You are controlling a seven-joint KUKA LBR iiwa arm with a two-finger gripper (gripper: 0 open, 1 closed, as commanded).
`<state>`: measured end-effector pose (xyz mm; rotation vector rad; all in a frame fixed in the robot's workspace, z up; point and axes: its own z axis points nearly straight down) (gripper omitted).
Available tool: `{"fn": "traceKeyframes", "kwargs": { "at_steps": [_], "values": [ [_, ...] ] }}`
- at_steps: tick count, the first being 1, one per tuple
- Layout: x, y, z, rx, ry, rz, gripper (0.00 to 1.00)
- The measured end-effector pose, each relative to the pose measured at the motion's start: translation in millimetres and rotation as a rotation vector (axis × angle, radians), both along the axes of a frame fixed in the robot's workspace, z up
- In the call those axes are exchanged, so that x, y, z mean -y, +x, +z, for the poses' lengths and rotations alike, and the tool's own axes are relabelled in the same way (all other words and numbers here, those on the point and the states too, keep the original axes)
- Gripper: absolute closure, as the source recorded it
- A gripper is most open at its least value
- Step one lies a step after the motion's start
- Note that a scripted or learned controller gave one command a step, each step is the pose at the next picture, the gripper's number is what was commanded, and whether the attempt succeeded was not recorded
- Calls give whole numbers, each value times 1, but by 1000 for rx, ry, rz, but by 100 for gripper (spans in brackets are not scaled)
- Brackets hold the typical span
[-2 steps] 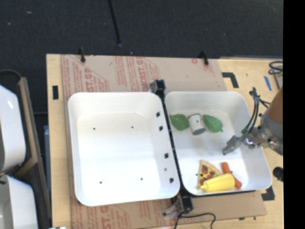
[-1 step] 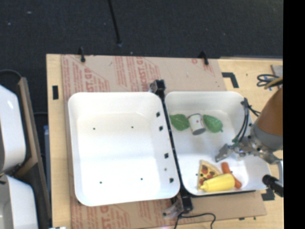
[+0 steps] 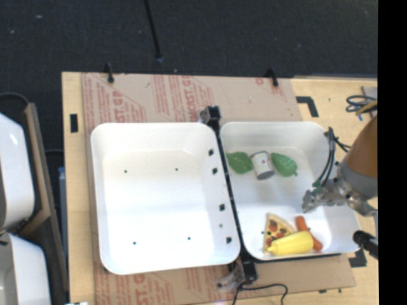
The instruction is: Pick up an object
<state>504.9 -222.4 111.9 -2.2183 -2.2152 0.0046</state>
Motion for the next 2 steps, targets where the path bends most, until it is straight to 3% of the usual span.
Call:
{"fn": "traceKeyframes", "kwargs": {
  "at_steps": [2],
  "values": [
    [5,14,83,6,-3,2,100]
  ]
}}
